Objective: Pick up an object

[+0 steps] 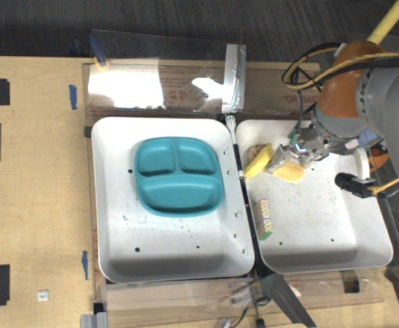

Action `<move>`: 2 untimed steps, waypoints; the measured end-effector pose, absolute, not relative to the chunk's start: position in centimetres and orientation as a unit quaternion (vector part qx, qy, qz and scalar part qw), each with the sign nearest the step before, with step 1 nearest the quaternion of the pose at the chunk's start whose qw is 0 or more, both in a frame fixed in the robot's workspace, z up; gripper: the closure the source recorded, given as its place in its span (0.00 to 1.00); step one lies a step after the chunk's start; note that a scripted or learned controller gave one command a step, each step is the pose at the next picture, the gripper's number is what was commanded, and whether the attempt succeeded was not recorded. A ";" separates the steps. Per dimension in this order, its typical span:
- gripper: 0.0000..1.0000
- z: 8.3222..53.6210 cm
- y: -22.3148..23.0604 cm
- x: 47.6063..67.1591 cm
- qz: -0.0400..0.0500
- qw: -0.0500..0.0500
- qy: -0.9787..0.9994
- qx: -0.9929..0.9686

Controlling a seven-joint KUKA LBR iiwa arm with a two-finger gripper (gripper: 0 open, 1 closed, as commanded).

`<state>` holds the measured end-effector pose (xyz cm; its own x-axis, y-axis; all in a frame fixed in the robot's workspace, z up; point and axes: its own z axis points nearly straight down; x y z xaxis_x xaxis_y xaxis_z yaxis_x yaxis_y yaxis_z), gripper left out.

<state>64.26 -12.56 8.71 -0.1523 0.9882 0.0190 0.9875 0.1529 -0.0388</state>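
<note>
Reaching in over the right bin, the gripper sits low near the bin's far-left area, its metal body angled downward from the grey arm and its orange band. Whether it is released or clenched cannot be told from this view; the tip is hidden in clutter and glare, and nothing can be confirmed as held.

Immediately below the gripper lies a yellow block, touching or very nearly touching the tip. Just to the side away from the arm lies a second yellow piece, elongated and tilted, with a small brownish object just behind it. These are the likely pick candidates, since the gripper is lowered directly among them. Because the items crowd together near the bin's inner wall, a descent here risks pushing one aside rather than capturing it.

Nearer the camera, a narrow patterned strip lies along the wall between the bins, well apart from the gripper. A black fitting on the arm hangs over the bin floor on the arm side.

Beyond the dividing wall, the left bin carries a teal divided plate, lying flat and centred, outside the present working area. Both bins rest on the tabletop; a clear panel stands behind them, presumably as a containment guard.
</note>
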 end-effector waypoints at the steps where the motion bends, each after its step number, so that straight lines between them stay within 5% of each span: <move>1: 0.00 8.7 -12.1 65.4 0.019 0.027 -0.730 -0.682; 2: 0.00 18.5 -8.6 60.0 0.000 0.000 -0.750 -0.661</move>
